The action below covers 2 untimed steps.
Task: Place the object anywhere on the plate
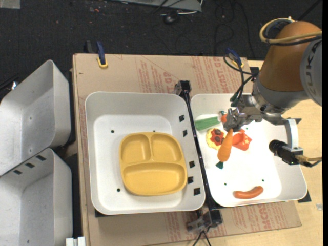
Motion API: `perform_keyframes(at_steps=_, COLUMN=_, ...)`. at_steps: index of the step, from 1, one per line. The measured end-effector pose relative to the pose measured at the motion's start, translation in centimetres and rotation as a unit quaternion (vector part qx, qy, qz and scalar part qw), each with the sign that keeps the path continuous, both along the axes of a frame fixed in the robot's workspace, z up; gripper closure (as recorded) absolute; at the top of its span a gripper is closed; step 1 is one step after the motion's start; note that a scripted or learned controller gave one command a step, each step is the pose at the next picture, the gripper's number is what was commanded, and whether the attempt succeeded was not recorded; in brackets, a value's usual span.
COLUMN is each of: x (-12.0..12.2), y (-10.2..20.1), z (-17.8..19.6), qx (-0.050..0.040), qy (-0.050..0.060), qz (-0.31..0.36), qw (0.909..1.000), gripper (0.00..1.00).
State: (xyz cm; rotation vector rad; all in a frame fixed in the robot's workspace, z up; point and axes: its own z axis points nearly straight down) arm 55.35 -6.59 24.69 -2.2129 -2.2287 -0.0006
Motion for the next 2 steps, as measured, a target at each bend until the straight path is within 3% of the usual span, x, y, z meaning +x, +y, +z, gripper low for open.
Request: perform_keyframes(at_steps=2, x=-0.1, y=10.5, z=0.7, qx=-0.0002, qy=0.000, qz=0.000, qw=1.0000, gripper=1.00)
